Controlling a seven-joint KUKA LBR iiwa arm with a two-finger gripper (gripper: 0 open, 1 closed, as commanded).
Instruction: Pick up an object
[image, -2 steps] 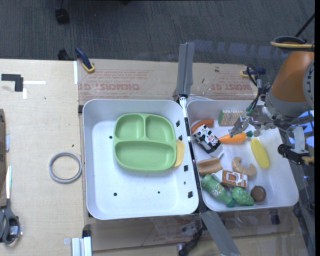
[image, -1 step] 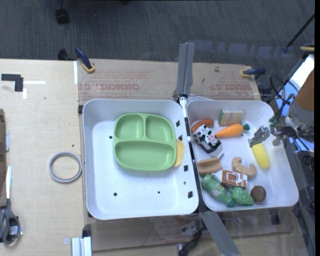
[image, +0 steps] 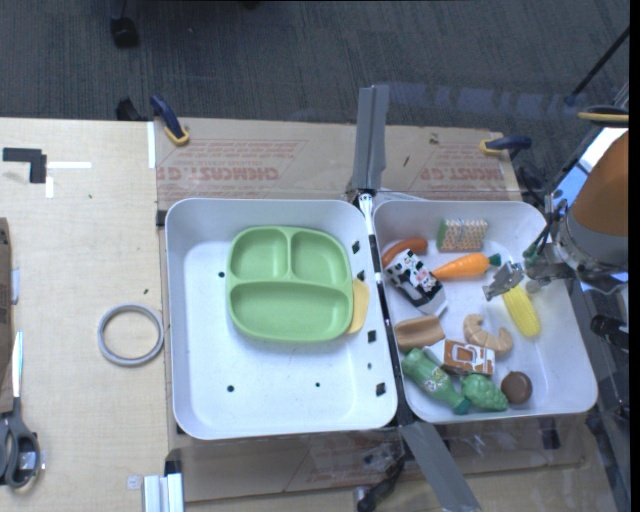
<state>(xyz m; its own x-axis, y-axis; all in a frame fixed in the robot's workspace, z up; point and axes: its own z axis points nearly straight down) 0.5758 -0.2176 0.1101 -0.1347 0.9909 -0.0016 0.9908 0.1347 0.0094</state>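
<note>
Corn (image: 522, 311) is the nearest candidate: a yellow cob lying in the right bin (image: 585, 385), just beside my jaws (image: 503, 279), which hang low over that bin with nothing seen between them. Whether they are spread or pressed together I cannot tell; the metal tips blur against the white floor. Left of the corn lies an orange carrot (image: 462, 266), and beyond that a black-and-white cow toy (image: 413, 277). Below the corn sit a croissant-like piece (image: 488, 334) and a brown ball (image: 516, 386). The risk, I judge, is crowding: coming down between corn and carrot, I could nudge one aside and close on air, or have the smooth cob roll out sideways.
</note>
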